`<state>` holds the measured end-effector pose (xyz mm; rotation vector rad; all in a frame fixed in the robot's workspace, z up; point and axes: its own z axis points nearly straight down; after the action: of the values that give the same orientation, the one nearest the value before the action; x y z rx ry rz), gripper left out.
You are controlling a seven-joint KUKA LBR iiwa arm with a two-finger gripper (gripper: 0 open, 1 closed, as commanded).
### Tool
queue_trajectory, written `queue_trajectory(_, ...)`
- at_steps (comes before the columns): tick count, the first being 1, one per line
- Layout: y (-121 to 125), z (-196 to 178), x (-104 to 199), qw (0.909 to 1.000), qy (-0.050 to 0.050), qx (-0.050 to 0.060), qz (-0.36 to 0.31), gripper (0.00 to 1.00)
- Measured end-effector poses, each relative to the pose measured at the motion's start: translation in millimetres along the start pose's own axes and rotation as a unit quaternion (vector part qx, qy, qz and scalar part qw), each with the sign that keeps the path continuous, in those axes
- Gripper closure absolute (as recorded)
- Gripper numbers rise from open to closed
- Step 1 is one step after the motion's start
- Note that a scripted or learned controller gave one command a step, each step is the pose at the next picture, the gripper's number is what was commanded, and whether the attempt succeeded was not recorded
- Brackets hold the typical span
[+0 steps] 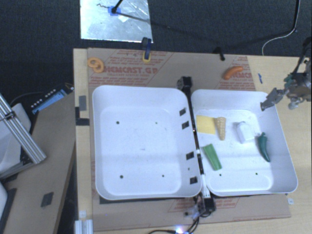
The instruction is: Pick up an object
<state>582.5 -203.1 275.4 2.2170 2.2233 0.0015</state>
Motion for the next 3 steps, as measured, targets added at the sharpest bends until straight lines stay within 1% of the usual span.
queue_trajectory(1, 1.0, -11.4, 0.1, 1.0000, 0.000, -0.002, -0.002, 1.00)
queue_trajectory(2, -27.7, -157.1, -4.7, 1.0000, -0.003, -0.009, -0.001, 1.00)
queue_trajectory(3, -90.8, -268.8, -4.6, 1.0000, -0.003, -0.008, 0.001, 1.00)
